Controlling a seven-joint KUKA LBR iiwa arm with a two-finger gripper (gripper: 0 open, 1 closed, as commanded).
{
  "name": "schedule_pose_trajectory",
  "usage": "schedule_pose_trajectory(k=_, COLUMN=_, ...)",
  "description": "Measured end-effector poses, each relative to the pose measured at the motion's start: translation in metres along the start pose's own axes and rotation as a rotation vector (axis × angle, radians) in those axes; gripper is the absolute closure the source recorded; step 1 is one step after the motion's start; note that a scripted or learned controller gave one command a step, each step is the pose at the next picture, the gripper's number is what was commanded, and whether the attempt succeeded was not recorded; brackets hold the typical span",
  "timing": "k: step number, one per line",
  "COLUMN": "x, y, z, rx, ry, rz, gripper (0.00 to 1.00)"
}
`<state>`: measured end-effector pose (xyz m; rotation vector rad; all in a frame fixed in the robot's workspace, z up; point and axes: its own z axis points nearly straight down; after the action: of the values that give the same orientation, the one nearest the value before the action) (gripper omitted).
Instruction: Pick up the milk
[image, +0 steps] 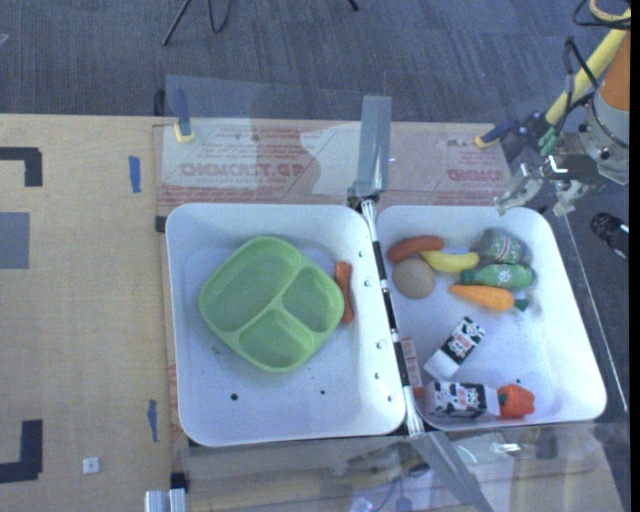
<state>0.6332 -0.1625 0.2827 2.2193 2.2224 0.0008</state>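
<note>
The gripper's fingers (520, 188) are spread apart with nothing between them, hanging above the far right corner of the right bin (578, 330), at the end of the gripper (540, 192) that reaches in from the right. Just below and slightly left of the fingers lies a cluster of play food: a grey-green bundle (499, 245) nearest, then a green vegetable (497, 274), a yellow banana (449, 261), an orange carrot (483, 296), a red sausage (414, 245) and a round brown potato (414, 279) farther left. The milk is well apart from the fingers, toward the near side of the same bin: one small carton with black-and-white cow patches (457, 346) lies tilted near the middle of the bin floor, and a second carton of the same pattern (456, 399) lies on its side against the near wall, just beside a red pepper (515, 401). Far to the left of the fingers, across the divider, the left bin (200, 400) holds a green divided plate (271, 301) with a small orange piece (345, 291) touching its right rim.
</note>
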Motion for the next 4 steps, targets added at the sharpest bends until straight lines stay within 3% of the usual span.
schedule_pose_trajectory(k=1, x=0.046, y=-0.019, z=0.154, rx=0.002, ry=0.0, rz=0.094, gripper=0.0)
schedule_pose_trajectory(k=2, x=0.023, y=-0.074, z=0.148, rx=0.002, ry=0.001, rz=-0.121, gripper=0.0)
schedule_pose_trajectory(k=3, x=0.061, y=-0.121, z=0.192, rx=-0.017, ry=-0.004, rz=-0.102, gripper=0.0)
schedule_pose_trajectory(k=4, x=0.059, y=-0.117, z=0.178, rx=-0.031, ry=-0.008, rz=-0.099, gripper=1.0)
